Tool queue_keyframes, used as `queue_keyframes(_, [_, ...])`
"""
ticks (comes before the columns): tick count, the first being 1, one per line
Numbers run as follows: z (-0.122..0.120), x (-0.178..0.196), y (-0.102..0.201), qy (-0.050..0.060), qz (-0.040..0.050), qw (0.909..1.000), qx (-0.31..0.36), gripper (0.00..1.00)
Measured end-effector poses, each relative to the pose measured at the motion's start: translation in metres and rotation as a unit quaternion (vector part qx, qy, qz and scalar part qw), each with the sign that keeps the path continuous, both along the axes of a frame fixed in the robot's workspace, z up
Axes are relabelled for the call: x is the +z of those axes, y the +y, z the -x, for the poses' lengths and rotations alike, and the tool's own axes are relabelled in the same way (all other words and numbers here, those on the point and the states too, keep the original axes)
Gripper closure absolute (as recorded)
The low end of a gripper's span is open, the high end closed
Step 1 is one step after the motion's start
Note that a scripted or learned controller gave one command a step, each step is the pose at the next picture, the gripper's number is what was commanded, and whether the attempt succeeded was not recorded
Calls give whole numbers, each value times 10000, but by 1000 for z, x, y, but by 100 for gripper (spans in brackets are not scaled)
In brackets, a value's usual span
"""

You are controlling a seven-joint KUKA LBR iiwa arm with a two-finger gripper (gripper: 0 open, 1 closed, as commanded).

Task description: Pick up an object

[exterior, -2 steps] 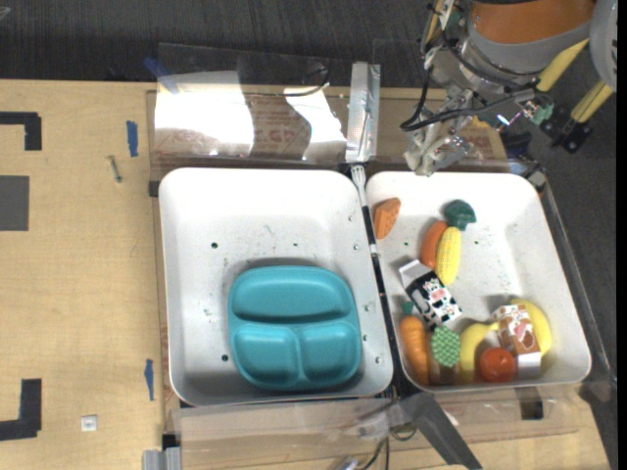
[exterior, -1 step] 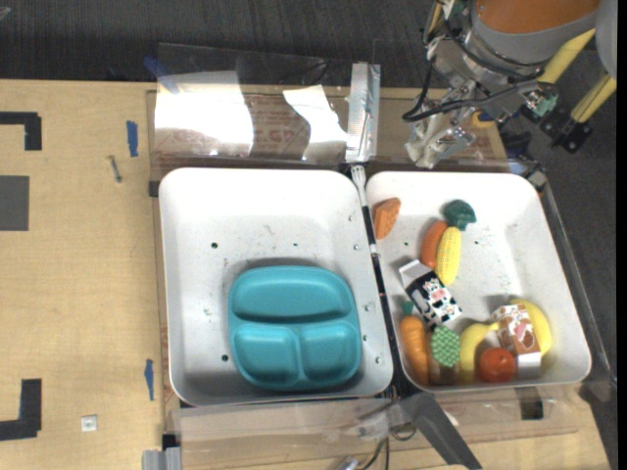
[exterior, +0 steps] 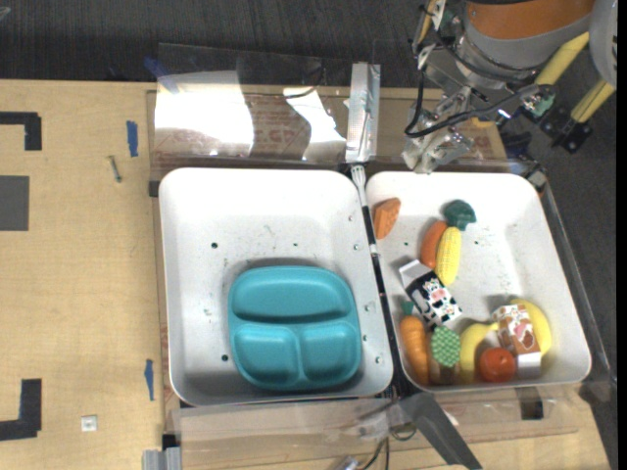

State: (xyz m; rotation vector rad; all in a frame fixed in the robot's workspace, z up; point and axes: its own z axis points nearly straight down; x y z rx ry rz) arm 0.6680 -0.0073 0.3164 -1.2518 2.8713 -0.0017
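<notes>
One pincer above right bin's far rim, nothing visibly held

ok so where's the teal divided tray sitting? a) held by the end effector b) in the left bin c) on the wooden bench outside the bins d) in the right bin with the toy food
b: the teal divided tray lies flat in the left bin, while the toy food such as the yellow corn is in the right bin.
</notes>
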Motion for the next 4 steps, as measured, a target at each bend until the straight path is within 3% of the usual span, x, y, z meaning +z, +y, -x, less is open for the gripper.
queue_keyframes(1, [0,4,-15,-16,6,9984,563,100])
queue_keyframes(2, [89,3,-6,6,10,9981,623,100])
queue_keyframes(3, [20,-1,-28,10,8,9949,1006,100])
queue_keyframes(4, [9,-16,-23,14,9,9917,1289,100])
